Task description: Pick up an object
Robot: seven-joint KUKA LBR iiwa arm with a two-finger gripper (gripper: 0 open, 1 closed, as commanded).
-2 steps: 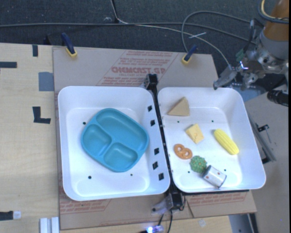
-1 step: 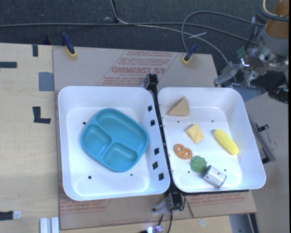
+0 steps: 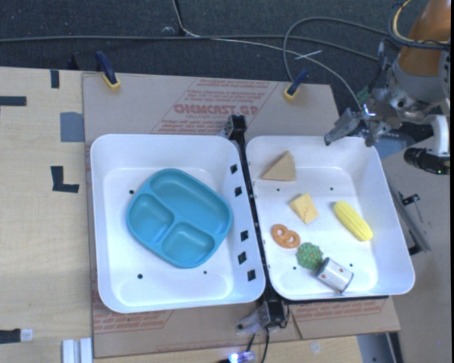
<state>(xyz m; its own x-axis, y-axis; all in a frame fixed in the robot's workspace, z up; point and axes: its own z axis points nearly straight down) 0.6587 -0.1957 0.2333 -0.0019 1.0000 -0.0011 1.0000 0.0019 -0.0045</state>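
The corn cob [image 3: 352, 221] looks the likeliest thing to be picked, since of all the pieces in the right bin [image 3: 390, 225] it lies closest to that bin's right wall, on the side the arm comes in from. The gripper [image 3: 353, 126] hangs above the bin's far right corner, just outside the rim, so the cob sits toward the near edge of the worktop from it and only a little inward. Its long axis runs on a slant, from the bin's middle down toward the near right corner, so I'd judge the jaws need to straddle it across that line. Whether the jaws are open or closed I cannot tell from here; the metal parts blur together. The cheese wedge [image 3: 279, 168] is in fact nearer the far rim and may be an easier reach. The yellow block [image 3: 304, 208], pretzel [image 3: 285, 237], broccoli [image 3: 309, 255] and small can [image 3: 334, 274] lie further toward the near edge. The left bin [image 3: 110, 165] holds a blue tray [image 3: 179, 216].
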